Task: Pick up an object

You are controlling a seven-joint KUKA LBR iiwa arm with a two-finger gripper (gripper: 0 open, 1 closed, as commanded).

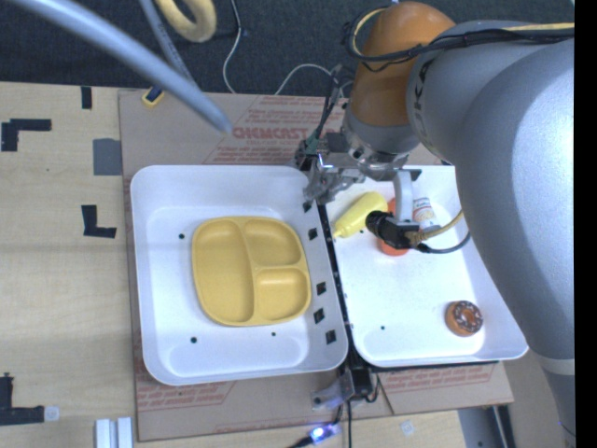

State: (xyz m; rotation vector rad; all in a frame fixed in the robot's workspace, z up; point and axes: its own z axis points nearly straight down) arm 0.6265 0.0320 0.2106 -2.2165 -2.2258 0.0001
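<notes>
We see the two-finger gripper (368,177) poised in the approach step over the yellow banana-shaped plastic toy (358,214), at twelve o'clock in the right-hand shallow white bin (420,343), grip undeterminable; next, we judge, descent and closing.

Grey arm (504,110) reaching leftward, orange-banded wrist (396,59) lowered

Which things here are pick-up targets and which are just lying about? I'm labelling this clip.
Targets:
yellow divided plate
yellow toy
doughnut
small bottle
orange piece

Lying about:
two white bins
cardboard sheet
cables
</notes>
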